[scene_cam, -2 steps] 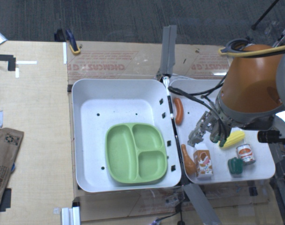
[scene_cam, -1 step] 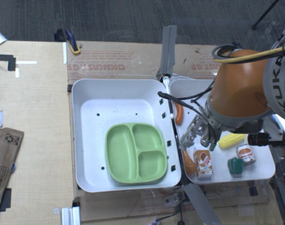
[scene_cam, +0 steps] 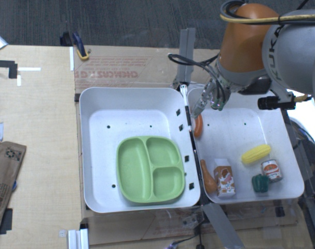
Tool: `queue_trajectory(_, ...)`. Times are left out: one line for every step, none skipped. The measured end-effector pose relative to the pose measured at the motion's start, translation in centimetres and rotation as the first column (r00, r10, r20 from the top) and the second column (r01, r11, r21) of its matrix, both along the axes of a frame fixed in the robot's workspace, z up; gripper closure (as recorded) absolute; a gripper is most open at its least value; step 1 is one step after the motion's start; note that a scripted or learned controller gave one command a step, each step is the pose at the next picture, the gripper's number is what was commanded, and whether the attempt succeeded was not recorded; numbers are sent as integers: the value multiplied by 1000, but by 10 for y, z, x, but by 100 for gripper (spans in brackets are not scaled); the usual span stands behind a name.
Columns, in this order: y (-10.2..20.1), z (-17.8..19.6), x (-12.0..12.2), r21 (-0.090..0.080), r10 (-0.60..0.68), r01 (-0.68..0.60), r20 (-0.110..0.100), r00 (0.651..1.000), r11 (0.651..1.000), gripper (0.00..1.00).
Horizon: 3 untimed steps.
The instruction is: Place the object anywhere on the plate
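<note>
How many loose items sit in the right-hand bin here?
6: hot dog at the left wall; carrot, carton, teal cup, can near the front; corn mid-right. The arm may hide others.

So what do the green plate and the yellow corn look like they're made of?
Green plate: likely molded plastic, matte; uniform color, rounded dividers forming three compartments. Yellow corn: probably a plastic toy, slightly glossy, with a pale highlight along its top. Neither can be confirmed by look alone.

I work in a robotics lab: my bench, a pale wooden worktop (scene_cam: 32,113) over dark grey carpet (scene_cam: 121,9), bears two shallow white plastic bins (scene_cam: 87,139) clamped edge to edge, with tape marks (scene_cam: 22,70) and flattened brown cardboard (scene_cam: 115,66) along its far edge.
</note>
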<state>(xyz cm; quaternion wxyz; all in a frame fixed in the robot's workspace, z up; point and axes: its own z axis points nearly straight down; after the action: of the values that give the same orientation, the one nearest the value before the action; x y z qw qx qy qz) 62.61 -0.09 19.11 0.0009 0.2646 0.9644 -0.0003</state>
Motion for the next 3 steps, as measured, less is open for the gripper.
queue_trajectory(66,1,-73,1,89,-89,-2,996,996,100)
queue_trajectory(77,56,-79,-1,-352,352,0,936,936,100)
queue_trajectory(102,-36,-70,0,-4,4,-3,1000,1000,100)
